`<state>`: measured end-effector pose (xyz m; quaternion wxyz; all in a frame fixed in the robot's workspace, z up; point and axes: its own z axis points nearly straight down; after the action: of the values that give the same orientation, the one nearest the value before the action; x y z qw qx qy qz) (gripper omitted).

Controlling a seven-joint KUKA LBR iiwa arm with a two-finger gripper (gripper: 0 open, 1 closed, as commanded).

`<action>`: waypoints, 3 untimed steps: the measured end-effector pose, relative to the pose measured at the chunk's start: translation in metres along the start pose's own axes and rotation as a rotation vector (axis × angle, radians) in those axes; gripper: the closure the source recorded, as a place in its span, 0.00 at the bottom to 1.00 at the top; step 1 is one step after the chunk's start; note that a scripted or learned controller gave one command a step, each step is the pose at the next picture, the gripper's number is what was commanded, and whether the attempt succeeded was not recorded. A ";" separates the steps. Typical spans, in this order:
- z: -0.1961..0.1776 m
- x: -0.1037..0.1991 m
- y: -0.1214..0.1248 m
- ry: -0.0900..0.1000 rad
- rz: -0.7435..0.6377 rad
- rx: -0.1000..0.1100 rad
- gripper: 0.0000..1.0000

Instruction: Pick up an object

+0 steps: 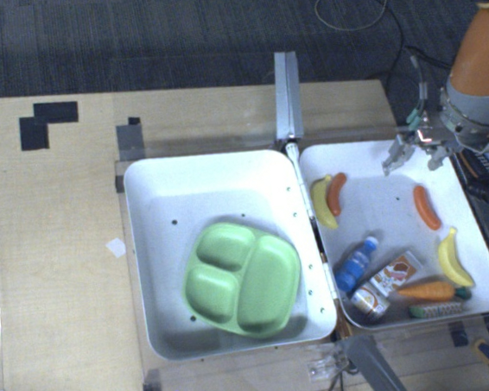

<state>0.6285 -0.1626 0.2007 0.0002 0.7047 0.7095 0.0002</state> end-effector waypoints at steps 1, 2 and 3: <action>0.107 -0.038 -0.039 0.000 0.145 -0.003 0.00; 0.097 -0.037 -0.037 0.002 0.142 -0.005 1.00; 0.084 -0.001 -0.067 0.001 -0.098 0.000 1.00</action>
<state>0.5619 -0.1640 0.1165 -0.0003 0.6691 0.7431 0.0004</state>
